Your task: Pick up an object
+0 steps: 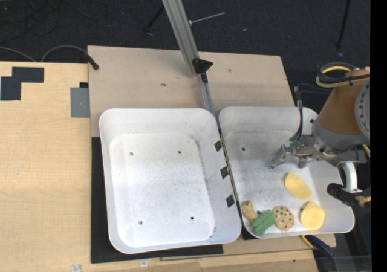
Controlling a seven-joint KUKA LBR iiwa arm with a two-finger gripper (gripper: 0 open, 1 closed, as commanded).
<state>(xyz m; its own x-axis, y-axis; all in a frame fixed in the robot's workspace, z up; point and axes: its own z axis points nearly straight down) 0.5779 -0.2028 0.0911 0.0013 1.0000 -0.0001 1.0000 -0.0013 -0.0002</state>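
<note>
Dark carpet with cables surrounded a plywood bench point(151, 77) bearing two white bins. At four o'clock, the right bin point(254, 138) held yellow pieces point(297, 185); the gripper point(283, 157) hovered there, grip state unclear.

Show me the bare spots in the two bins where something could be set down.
The left bin is bare throughout. In the right bin, the far-left stretch by the divider is free. Crowded: the near edge, with tan piece, green object, cookie and two yellow pieces, below the hand.
</note>
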